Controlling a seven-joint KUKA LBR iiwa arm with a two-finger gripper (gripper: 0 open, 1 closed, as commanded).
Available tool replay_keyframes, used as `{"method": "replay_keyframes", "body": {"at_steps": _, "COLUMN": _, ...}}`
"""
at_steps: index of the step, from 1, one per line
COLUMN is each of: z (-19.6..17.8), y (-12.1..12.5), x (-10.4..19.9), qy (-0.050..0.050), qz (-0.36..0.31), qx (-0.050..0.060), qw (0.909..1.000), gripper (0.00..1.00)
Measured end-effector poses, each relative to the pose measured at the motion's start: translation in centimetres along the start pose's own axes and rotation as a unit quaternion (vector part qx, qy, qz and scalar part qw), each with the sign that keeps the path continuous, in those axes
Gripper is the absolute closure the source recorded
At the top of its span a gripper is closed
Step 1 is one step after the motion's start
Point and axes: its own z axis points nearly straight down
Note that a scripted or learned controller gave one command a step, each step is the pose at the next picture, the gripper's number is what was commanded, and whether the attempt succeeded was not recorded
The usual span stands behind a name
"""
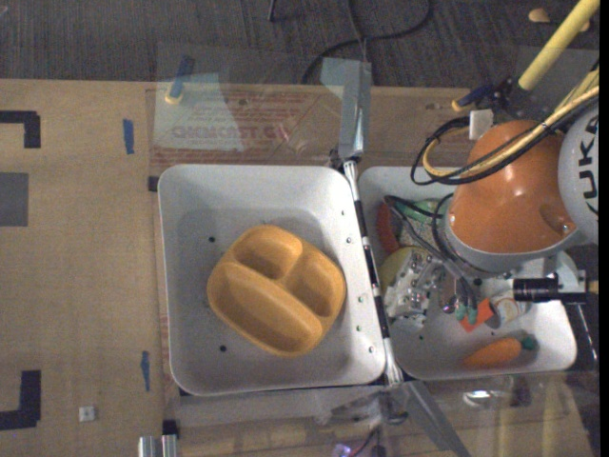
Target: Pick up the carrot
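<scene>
From my station the overhead feed was evenly and fairly brightly lit, with the white left bin (pixel 190 208) close to washed out and only soft shadows under the yellow tray (pixel 276 288) and along the bin walls. A clear plastic sheet (pixel 238 112) above the bins caught pale glare. The picture was soft and grainy throughout, and the clutter under the arm (pixel 514 193) was murky, perhaps shadowed by it.
</scene>
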Motion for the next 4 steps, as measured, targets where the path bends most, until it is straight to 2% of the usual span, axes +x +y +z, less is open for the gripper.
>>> {"method": "replay_keyframes", "body": {"at_steps": 1, "z": 0.0, "y": 2.6, "x": 0.8, "qy": 0.000, "qz": 0.096, "qx": 0.000, "qw": 0.9954, "gripper": 1.00}}
{"method": "replay_keyframes", "body": {"at_steps": 2, "z": 0.1, "y": 5.2, "x": 2.0, "qy": 0.000, "qz": 0.449, "qx": 0.001, "qw": 0.8935, "gripper": 1.00}}
{"method": "replay_keyframes", "body": {"at_steps": 3, "z": 0.1, "y": 9.5, "x": 3.1, "qy": 0.001, "qz": 0.583, "qx": 0.003, "qw": 0.8123, "gripper": 1.00}}
{"method": "replay_keyframes", "body": {"at_steps": 4, "z": 2.4, "y": 17.5, "x": 4.0, "qy": 0.001, "qz": 0.670, "qx": 0.003, "qw": 0.7428, "gripper": 1.00}}
